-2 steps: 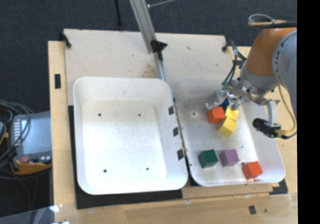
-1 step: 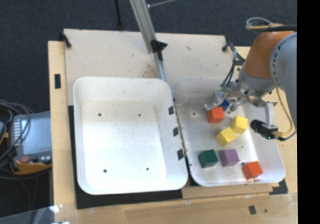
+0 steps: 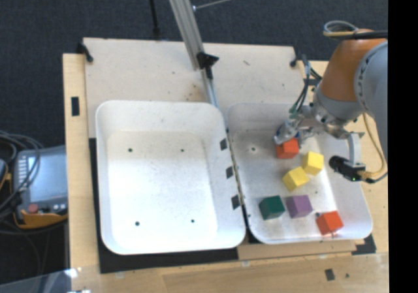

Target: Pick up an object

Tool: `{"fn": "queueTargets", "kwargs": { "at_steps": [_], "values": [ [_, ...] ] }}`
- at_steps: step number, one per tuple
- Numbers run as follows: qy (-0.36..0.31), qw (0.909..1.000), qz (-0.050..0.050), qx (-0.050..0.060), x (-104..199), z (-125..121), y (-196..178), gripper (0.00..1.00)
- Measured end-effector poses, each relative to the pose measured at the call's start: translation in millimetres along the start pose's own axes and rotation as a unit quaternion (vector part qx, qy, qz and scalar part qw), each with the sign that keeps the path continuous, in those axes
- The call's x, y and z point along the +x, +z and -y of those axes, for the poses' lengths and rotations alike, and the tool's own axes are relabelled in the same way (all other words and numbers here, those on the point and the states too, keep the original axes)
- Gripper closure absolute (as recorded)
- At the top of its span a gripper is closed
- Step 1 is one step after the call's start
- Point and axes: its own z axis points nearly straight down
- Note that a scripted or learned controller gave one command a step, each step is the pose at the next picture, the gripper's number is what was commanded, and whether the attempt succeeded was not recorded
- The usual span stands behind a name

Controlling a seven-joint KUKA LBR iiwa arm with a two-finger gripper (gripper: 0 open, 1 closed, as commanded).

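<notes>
The gripper (image 3: pixel 287 136) is down in the right bin (image 3: pixel 261 233), near that bin's upper middle, and its tip meets the top edge of an orange-red cube (image 3: pixel 287 149); whether that cube is truly clamped cannot be told, because the wrist hardware covers the contact from above. The cube lies directly at the gripper's 6 o'clock, touching it. From the cube, toward 4 o'clock, a yellow cube (image 3: pixel 313 162) lies near, and a second yellow block (image 3: pixel 295 178) sits just beside that one, at its 7 o'clock. Farther down the bin, a purple cube (image 3: pixel 299 205) lies at 6 o'clock from the second yellow block, with a green cube (image 3: pixel 272 207) just beside it at 9 o'clock. A second orange cube (image 3: pixel 330 222) rests near the bin's lower right corner, at 4 o'clock from the purple one. The arm (image 3: pixel 349 83), with its orange band, rises from the gripper toward 2 o'clock. The left bin (image 3: pixel 108 122) lies at 9 o'clock from the right bin, their rims side by side. A slanted metal rail (image 3: pixel 183 11) runs away toward 11 o'clock beyond the bins.
</notes>
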Motion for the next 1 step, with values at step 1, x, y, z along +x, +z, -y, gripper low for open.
{"fn": "queueTargets", "kwargs": {
  "at_steps": [1],
  "values": [
    [0.000,1.0000,-0.001,-0.001,-7.2,6.5,-51.9,1.00]
  ]
}}
